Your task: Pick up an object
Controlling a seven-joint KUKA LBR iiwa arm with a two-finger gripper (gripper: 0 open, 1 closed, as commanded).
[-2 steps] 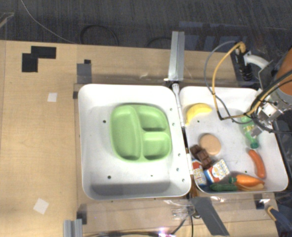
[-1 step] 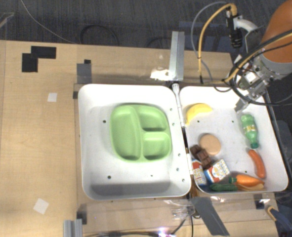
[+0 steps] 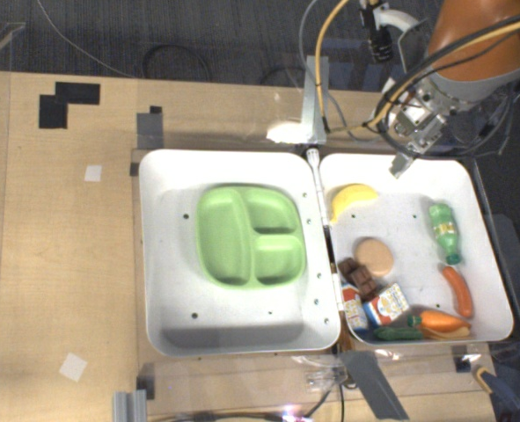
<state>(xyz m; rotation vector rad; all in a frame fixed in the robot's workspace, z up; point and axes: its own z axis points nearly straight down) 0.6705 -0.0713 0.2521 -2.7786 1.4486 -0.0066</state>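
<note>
Several small objects are lying in the right bin (image 3: 484, 205): a yellow lemon (image 3: 354, 199) at 10 o'clock, a green bottle (image 3: 443, 229) at 2 o'clock, a tan round disc (image 3: 375, 256) near the middle, a sausage (image 3: 458, 290) and a carrot (image 3: 443, 323) toward 5 o'clock. The gripper (image 3: 401, 166) is hovering over the bin's 12 o'clock rim, gripping nothing; whether it is released or clenched I cannot tell. A green divided plate (image 3: 249, 236) is sitting in the left bin (image 3: 167, 262).
</note>
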